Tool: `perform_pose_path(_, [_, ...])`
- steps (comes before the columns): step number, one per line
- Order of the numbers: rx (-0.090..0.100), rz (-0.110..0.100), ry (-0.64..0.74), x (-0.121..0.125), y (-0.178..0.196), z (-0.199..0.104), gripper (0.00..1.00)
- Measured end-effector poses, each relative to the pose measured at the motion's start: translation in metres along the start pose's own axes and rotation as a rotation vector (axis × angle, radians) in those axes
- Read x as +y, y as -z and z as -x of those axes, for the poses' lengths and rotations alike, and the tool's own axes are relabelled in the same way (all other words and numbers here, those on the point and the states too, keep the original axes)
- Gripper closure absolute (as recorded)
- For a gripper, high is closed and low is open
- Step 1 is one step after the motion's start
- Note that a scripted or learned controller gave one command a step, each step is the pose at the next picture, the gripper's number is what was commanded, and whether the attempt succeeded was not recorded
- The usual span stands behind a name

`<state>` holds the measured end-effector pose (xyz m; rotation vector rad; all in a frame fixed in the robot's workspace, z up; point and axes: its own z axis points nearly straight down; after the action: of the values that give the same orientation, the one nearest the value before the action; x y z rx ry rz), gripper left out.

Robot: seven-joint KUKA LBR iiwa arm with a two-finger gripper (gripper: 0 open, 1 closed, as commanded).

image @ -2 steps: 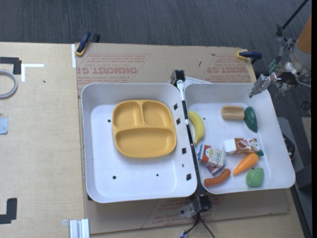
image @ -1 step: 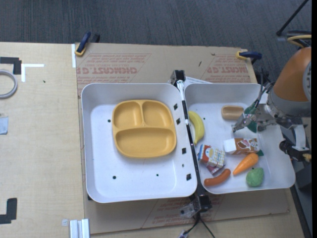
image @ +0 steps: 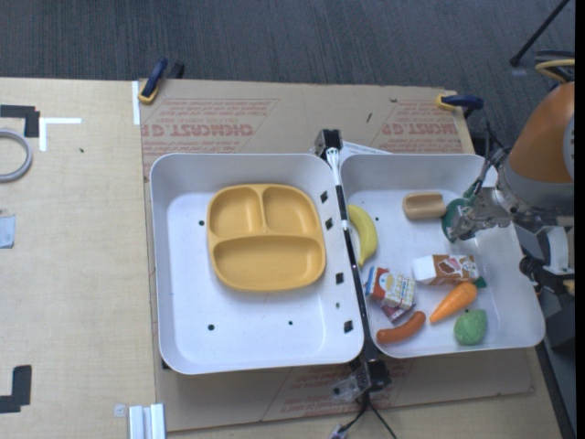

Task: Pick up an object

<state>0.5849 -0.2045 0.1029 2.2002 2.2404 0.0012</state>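
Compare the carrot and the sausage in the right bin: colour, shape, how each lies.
The carrot is orange with a green tuft at its upper right end; the sausage is reddish brown all over. The carrot tapers to a point; the sausage keeps an even thickness with rounded ends. The carrot lies nearer the bin's right side, the sausage nearer the divider. Both lie flat, slanted the same way, in the right bin.

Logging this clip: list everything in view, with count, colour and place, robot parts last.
bins: 2, white, side by side on the bench
divided plate: 1, yellow, left bin
banana: 1, yellow, right bin, left edge
bread roll: 1, tan, right bin, top
cartons: 2, printed, right bin, middle
carrot: 1, orange, right bin
sausage: 1, red-brown, right bin, bottom
green ball: 1, green, right bin, bottom right
clamps: 2, blue-yellow, cardboard's top edge
gripper: 1, grey, over right bin
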Motion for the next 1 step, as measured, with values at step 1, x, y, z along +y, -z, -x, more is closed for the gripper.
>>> perform_pose_path(1, [0.001, -0.001, 0.114, -0.0667, -0.0105, -0.0598, 1.00])
